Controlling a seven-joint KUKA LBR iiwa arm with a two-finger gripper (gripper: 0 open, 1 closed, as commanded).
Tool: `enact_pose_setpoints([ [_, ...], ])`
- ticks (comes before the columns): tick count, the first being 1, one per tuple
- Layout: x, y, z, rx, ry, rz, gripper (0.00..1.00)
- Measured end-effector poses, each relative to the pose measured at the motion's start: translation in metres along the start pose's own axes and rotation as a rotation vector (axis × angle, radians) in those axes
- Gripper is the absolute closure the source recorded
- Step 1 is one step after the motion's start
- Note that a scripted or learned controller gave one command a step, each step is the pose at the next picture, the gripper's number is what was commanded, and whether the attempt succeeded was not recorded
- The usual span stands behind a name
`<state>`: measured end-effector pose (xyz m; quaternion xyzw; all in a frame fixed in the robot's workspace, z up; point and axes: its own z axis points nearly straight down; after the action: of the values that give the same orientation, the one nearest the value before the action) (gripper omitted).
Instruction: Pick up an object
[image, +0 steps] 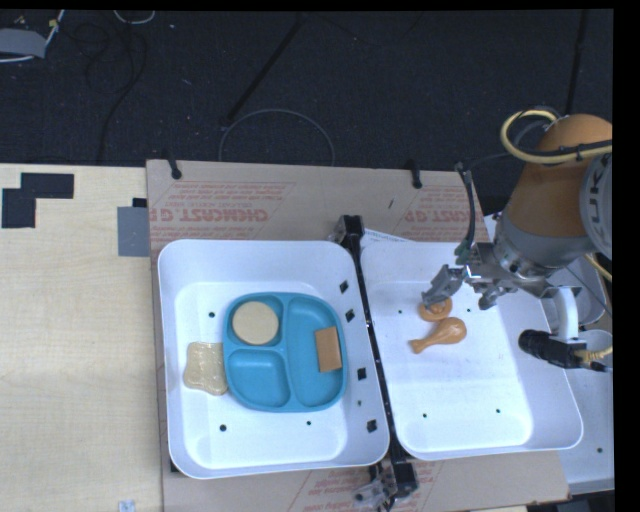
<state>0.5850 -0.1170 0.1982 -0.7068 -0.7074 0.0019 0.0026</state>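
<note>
In the right bin (500, 420) lies an orange-brown drumstick-shaped toy (440, 335), its thin end pointing to the lower left. A smaller orange-brown piece (435, 311) lies just above it. My gripper (463, 293) hangs over the bin's upper middle, a little above and to the right of both pieces. It is open, and its left fingertip (438, 293) stands right over the smaller piece. Nothing sits between the fingers.
The left bin (190, 440) holds a blue compartment tray (270, 385) with a round tan disc (254, 322) and a brown block (327, 350) in it. A pale beige slab (205, 367) lies beside the tray. A black divider (362, 330) separates the bins.
</note>
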Motion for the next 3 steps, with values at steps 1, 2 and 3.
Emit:
enact_pose_setpoints([
  [1,-0.004,-0.003,0.062,0.0,0.0,0.001,0.0],
  [2,-0.007,-0.001,0.091,-0.011,-0.005,0.005,0.0],
  [3,-0.007,-0.004,0.086,-0.001,0.0,0.01,1.0],
])
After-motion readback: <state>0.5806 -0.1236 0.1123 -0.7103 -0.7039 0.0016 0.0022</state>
